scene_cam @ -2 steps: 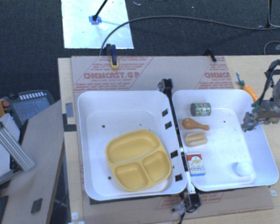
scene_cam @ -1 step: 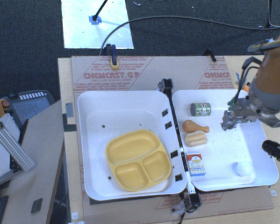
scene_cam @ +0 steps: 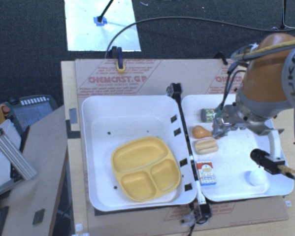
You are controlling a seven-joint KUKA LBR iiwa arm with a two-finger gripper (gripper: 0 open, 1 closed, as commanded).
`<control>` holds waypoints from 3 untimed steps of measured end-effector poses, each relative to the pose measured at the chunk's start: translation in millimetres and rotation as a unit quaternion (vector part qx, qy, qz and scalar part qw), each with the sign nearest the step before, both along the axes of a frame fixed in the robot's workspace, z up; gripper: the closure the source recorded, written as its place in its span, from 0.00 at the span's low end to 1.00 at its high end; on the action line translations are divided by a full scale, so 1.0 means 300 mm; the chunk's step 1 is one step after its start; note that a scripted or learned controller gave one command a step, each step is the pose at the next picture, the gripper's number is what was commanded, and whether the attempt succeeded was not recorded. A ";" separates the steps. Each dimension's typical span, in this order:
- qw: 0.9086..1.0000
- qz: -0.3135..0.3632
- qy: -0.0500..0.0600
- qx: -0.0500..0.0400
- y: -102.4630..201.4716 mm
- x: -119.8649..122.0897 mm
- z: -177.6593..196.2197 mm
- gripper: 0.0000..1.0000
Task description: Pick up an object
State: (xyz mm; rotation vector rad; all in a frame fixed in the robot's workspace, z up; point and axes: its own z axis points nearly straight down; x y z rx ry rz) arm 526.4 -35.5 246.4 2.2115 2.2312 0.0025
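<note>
My gripper [scene_cam: 219, 127] hangs low over the left part of the right bin [scene_cam: 240, 191]. Just to its left lies a small orange pear-shaped thing [scene_cam: 200, 132], and below that a tan bread roll [scene_cam: 206, 146]. A dark green can [scene_cam: 208, 115] lies on its side just above and left of the gripper. Nearer the front sit a small red and white box [scene_cam: 205, 172] and a white ball [scene_cam: 256, 177]. Nothing is visibly in the gripper's hold.
The left bin [scene_cam: 97, 142] holds a yellow divided tray [scene_cam: 146, 167]. A black divider with clips [scene_cam: 186, 142] runs between the bins. The arm's orange and grey body [scene_cam: 269, 79] covers the right bin's far right corner.
</note>
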 end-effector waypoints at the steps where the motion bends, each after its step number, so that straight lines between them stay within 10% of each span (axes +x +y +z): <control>1: 1.000 0.000 0.000 0.000 0.164 0.008 0.013 1.00; 3: 1.000 0.000 0.000 0.000 0.473 0.019 -0.069 1.00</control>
